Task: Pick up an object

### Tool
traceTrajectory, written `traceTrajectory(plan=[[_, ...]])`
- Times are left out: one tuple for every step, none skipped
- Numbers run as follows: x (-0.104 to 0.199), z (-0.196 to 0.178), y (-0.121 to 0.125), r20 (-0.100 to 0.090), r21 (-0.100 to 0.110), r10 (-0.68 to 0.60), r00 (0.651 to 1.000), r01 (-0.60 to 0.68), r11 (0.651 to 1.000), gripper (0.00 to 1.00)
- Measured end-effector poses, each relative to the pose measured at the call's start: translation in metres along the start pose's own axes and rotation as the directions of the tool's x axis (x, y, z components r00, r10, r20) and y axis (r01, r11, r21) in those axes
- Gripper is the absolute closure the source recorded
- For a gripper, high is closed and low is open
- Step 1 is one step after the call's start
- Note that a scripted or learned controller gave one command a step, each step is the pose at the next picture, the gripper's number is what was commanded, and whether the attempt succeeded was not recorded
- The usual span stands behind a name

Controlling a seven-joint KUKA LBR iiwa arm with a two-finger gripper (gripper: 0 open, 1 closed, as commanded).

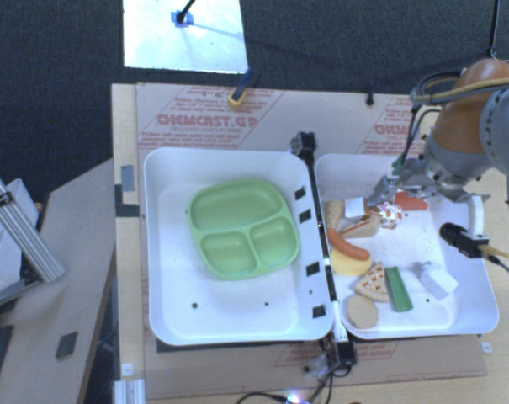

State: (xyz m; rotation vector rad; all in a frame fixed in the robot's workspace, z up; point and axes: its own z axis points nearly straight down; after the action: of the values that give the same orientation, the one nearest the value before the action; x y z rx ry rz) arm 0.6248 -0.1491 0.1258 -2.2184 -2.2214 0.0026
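Observation:
My gripper (384, 197) hangs over the far middle of the right bin (473, 310), reaching in from the right. Just below its tip lies a small red-and-white speckled piece (391, 216), and a red-orange piece (412, 202) lies right of it. I cannot make out whether either touches the gripper. To the left are a tan bread piece (334, 213) and a bun (361, 226). Nearer the front lie a sausage (347, 245), a yellow wedge (351, 264), a pizza slice (373, 284), a green stick (397, 289), a round cookie (362, 311) and a white block (436, 280).
The left bin (166, 301) holds a green divided plate (243, 228). A black clipped divider (313, 225) runs between the bins. A black part of the arm (461, 241) sticks out over the right bin's right side. Cables hang behind the wrist (418, 108).

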Motion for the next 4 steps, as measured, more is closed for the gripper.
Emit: traceTrajectory(plan=[[-0.002, 0.008, 0.005, 0.006, -0.019, 0.001, 1.0, -0.001, 1.0, 0.0], [-0.002, -0.003, 0.006, 0.007, -0.023, 0.0, 1.0, 0.0, 1.0, 1.0], [0.002, -0.055, -0.002, 0.001, -0.008, -0.003, 1.0, 0.003, 1.0, 1.0], [0.002, -0.102, 0.0, 0.001, -0.009, -0.004, 1.0, 0.004, 1.0, 1.0]])
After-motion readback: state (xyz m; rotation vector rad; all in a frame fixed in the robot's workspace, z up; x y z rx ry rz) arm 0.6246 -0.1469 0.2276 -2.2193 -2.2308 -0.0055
